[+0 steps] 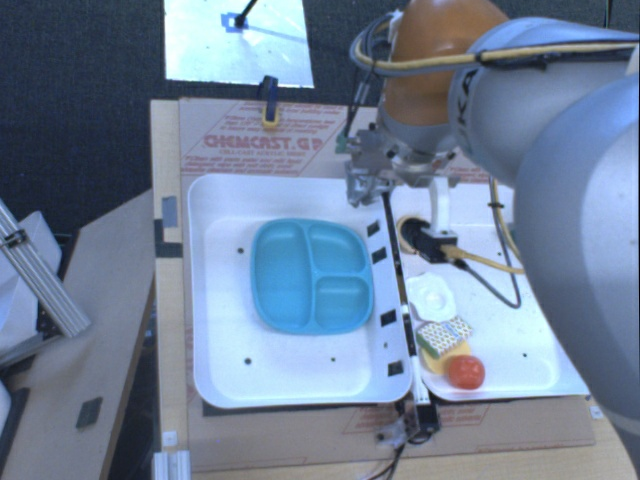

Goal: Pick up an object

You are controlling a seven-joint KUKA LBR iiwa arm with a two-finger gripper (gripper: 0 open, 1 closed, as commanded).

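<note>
In the right bin (520,353), near its front left corner, lie a red tomato-like ball (465,371), a checkered block with a yellow edge (443,335) and a white round piece (432,294). My gripper (360,190) hangs over the far end of the divider between the two bins, well behind those objects. Nothing is seen in its grasp. The big grey arm with its orange band (440,38) covers much of the right bin.
A blue divided plate (310,275) lies in the middle of the left bin (215,298). A cardboard sheet (260,140) sits under both bins. A shiny metal panel (235,23) lies beyond the bench's back edge.
</note>
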